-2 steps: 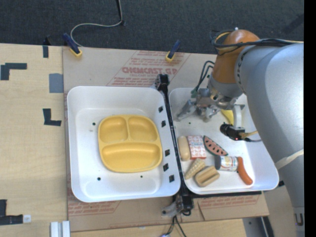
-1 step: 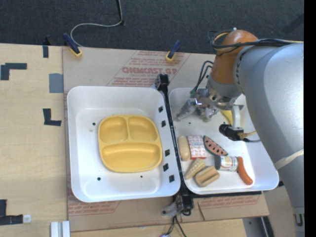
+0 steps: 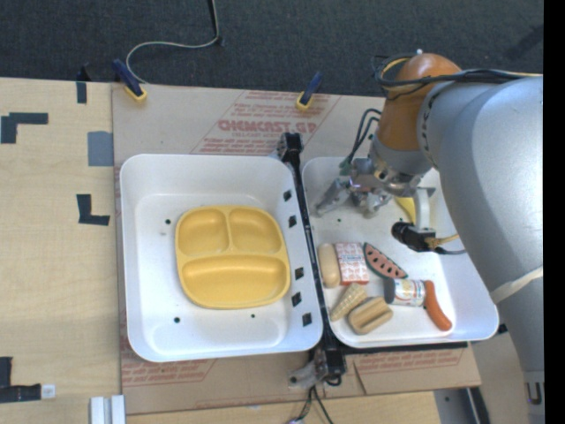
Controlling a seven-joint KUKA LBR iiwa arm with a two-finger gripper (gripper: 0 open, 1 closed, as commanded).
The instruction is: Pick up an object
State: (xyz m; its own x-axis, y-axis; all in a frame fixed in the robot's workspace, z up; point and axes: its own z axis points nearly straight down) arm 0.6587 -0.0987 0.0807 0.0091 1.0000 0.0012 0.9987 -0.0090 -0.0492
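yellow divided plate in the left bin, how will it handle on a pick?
The yellow divided plate looks like moulded plastic, so probably stiff and light. It lies flat in the left bin, so unlikely to roll or tip. Its low rim and glossy surface may slip from the gripper.

The gripper (image 3: 351, 194) hangs over the right bin's (image 3: 468, 321) far end; toy foods (image 3: 364, 281) lie nearer the camera, a tray (image 3: 233, 256) in the left bin (image 3: 141, 237) to its left.

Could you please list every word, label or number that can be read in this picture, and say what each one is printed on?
"CHEMCAST GP", red print, partly legible, on the brown sheet under the bins.
Smaller red print beside it on that sheet: too blurred to read.
Label on the small bottle in the right bin: too small to read.
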